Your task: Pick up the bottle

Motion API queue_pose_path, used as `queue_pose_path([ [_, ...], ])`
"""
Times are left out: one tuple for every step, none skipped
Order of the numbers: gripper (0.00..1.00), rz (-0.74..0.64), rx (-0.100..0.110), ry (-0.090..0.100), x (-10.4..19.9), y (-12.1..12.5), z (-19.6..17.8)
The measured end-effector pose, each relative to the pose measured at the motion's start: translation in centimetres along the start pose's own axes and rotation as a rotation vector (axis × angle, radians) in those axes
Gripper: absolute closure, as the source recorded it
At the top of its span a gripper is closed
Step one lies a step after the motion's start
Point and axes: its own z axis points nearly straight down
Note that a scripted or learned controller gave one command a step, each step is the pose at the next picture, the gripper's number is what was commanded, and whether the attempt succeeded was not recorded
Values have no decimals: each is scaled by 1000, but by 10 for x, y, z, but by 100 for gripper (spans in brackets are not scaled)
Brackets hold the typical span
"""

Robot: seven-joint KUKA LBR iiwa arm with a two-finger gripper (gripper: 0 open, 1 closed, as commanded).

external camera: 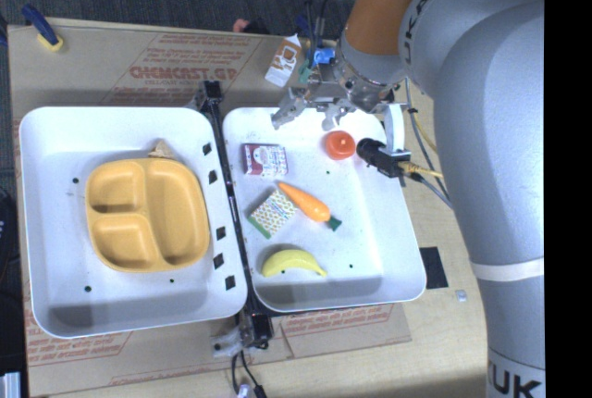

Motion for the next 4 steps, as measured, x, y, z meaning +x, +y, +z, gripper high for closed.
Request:
queue_pose_path([
  [100, -5, 2, 1, 1, 0, -10],
  [100, -174, 0, 0, 33, -52, 19],
  [100, -69, 2, 0, 73, -97, 19],
  [100, -328, 2, 1, 82, -176, 19],
])
